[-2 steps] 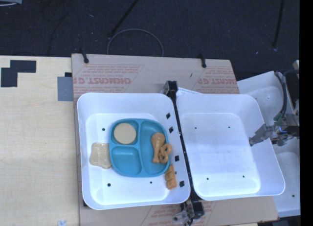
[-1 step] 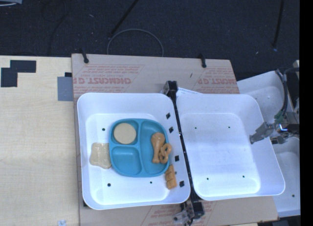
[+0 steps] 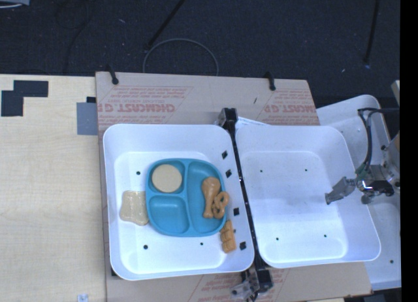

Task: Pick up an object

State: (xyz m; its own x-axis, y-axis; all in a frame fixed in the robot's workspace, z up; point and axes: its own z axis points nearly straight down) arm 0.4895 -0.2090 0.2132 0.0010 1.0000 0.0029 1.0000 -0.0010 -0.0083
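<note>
Grey metal claw (image 3: 342, 190) is hovering at the right white bin's (image 3: 294, 242) right edge, its opening impossible to tell. Well away to its left, a blue sectioned plastic tray (image 3: 171, 219) is sitting in the left white bin (image 3: 124, 150), carrying a round tan biscuit (image 3: 166, 178) and a brown pretzel-shaped piece (image 3: 214, 197).

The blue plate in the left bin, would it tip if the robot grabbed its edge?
Probably. The blue plate looks wide and shallow, so an edge grip could tilt it. The round cookie and pretzel lying loose in its compartments would likely slide. It looks like stiff, fairly light plastic.
</note>
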